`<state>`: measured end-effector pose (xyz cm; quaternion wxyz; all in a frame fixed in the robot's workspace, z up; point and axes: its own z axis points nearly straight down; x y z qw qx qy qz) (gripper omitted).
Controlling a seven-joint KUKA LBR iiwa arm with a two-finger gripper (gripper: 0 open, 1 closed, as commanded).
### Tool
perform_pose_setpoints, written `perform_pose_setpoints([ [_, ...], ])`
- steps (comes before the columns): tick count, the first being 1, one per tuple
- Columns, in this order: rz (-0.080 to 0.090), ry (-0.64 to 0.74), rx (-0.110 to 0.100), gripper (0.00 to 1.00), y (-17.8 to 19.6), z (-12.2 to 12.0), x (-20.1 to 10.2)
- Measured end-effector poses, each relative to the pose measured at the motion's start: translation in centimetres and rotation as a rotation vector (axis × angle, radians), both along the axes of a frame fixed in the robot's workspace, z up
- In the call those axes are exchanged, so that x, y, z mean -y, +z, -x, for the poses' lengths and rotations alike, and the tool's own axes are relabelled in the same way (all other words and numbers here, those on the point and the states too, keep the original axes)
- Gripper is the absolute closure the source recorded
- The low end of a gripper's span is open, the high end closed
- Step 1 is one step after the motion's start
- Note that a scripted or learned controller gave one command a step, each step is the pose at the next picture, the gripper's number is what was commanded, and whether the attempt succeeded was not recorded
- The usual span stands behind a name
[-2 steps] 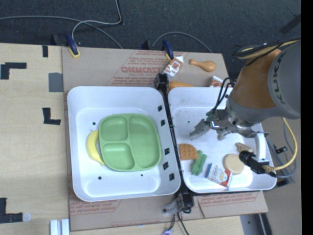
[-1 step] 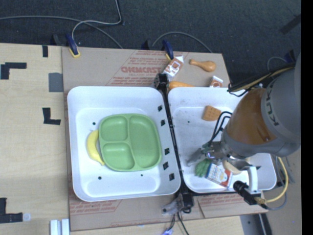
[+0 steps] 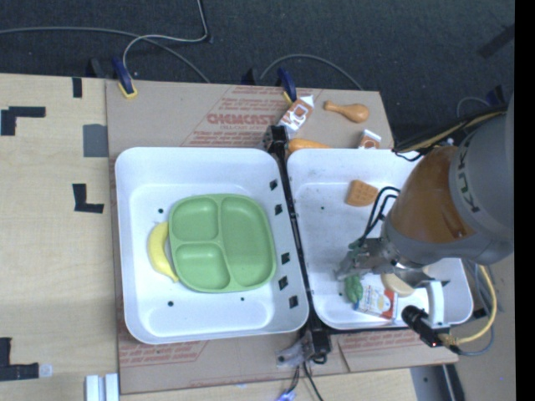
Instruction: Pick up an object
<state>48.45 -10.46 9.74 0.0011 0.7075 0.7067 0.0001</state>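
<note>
Gripper (image 3: pixel 361 261) of the grey arm hangs low in the right white bin (image 3: pixel 322 182), just above a small carton with green and red print (image 3: pixel 370 296); whether it is spread or closed I cannot tell. Left to right: yellow banana (image 3: pixel 157 251), green divided plastic plate (image 3: pixel 222 242), orange wedge (image 3: pixel 362 193), carton. Descend straight, squeezing across the carton's short side. Its long axis seems to run from ten toward four o'clock.

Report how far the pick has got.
Done: the arm has reached into the right bin, with the gripper low over the green item and small carton. In hand: nothing visibly gripped; those items lie on the bin floor. Left: grasp and lift one. The orange piece and, in the left bin, the green plate and banana sit untouched.
</note>
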Motion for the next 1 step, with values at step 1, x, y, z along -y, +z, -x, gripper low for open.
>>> perform_pose_setpoints([
  [1, -0.002, 0.003, -0.002, 1.0, 8.69, -6.03, -8.21],
])
